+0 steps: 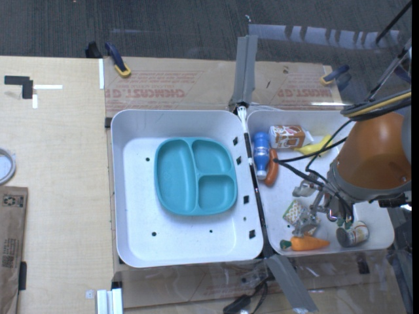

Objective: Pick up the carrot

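The carrot (309, 243), orange with a green stub at its left end, lies flat along the front wall of the right bin (383, 243). My gripper (310, 220) hangs directly over it, its tip close above the carrot's middle. The arm's orange band (376, 152) fills the bin's right side and hides what lies beneath it. Nothing appears lifted off the bin floor.
The right bin also holds a tin can (353, 234) right of the carrot, a speckled packet (295, 211), a blue bottle (261, 150), a red-orange item (270, 173), a bread package (288, 136) and a banana (315, 145). A teal divided plate (195, 175) sits in the left bin (131, 227).
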Controlling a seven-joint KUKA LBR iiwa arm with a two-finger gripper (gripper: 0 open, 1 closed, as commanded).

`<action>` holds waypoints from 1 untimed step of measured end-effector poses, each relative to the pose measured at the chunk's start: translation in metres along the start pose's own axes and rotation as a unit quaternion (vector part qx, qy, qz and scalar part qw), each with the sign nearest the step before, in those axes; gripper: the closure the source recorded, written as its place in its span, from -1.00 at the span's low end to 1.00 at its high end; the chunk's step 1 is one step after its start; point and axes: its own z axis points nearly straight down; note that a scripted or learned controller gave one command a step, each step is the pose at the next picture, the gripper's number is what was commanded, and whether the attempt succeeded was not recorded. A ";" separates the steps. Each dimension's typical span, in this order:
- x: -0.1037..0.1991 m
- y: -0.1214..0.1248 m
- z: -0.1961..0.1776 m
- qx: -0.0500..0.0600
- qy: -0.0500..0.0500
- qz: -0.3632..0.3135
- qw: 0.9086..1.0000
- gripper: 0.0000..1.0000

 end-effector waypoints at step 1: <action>-0.125 0.037 0.012 0.001 0.016 -0.079 0.997 -1.00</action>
